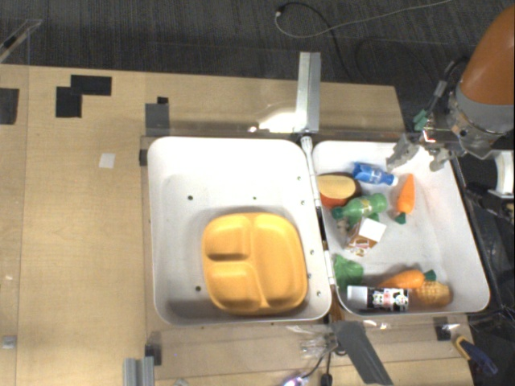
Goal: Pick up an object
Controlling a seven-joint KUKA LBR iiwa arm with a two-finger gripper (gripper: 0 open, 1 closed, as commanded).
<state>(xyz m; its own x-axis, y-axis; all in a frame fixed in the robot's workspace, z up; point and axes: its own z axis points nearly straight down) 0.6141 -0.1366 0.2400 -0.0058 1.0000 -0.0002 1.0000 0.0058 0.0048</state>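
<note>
Two white bins sit side by side on the wooden bench. The left bin [173,215] holds one yellow divided tray [254,260] toward its near side, leaving bare white floor along its far and left walls. The right bin [463,240] is crowded on its left half: a blue bottle [374,174] near the far wall, a round yellow and brown piece [336,187] against the divider, a green toy [360,208], a small white packet [367,236], and an orange carrot [405,194] just right of the bottle. Along the near wall lie a black and white bottle [380,298], a second carrot [405,279] and a corn cob [433,293]. The bin's right side is open floor. The gripper [418,155] hangs over the far right part of this bin, fingers spread wide, one fingertip [397,158] just beside the blue bottle, with nothing between them.
</note>
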